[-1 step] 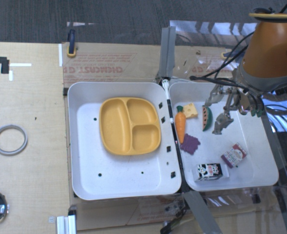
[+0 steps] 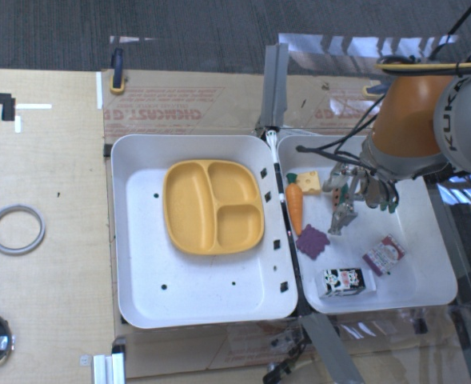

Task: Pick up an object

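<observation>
Lying nearest in my right-hand bin (image 2: 439,290), a small black-and-white carton (image 2: 344,281) shows print too small for me to read, and a crinkled red-and-white packet (image 2: 383,254) sits just beside it toward my arm, its lettering equally blurred. A purple scrap (image 2: 312,242) rests by the divider, with an orange carrot (image 2: 294,207) touching the bin's left wall and a yellow wedge (image 2: 309,183) at the carrot's top end. My tool (image 2: 341,219) hangs over the middle of this bin, apart from every item, grasping nothing; whether it is released or clenched I cannot tell. Across the divider, a yellow sectioned plate (image 2: 213,206) lies in the left bin (image 2: 135,294). Farther out on the tabletop (image 2: 51,166), a grey tape ring (image 2: 15,229) rests alone. Beyond the bins, cardboard (image 2: 179,106) bears mirrored red lettering I cannot make out.
</observation>
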`<action>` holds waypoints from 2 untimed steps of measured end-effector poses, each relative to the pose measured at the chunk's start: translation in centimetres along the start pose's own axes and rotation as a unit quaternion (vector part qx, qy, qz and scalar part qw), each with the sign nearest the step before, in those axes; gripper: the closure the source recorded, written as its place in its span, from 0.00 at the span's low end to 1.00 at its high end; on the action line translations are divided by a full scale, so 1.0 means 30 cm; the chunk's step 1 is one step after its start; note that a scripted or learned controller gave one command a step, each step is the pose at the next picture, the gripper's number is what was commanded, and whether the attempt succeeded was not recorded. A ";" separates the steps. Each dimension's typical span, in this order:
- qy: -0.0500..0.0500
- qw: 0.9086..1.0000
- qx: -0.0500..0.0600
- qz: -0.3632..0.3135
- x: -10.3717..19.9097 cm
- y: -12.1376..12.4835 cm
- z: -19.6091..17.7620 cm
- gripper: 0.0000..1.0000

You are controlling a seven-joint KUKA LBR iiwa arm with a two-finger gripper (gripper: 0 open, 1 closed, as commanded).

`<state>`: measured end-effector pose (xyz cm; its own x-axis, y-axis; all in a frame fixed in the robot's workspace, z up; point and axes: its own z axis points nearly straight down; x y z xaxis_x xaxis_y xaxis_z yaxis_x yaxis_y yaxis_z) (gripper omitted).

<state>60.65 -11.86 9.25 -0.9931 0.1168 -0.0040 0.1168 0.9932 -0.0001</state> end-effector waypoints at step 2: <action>-0.003 0.985 0.001 0.174 -0.150 0.058 -0.037 1.00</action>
<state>65.32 -10.66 10.38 -0.8932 0.4496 -0.0098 0.4496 0.8932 0.0006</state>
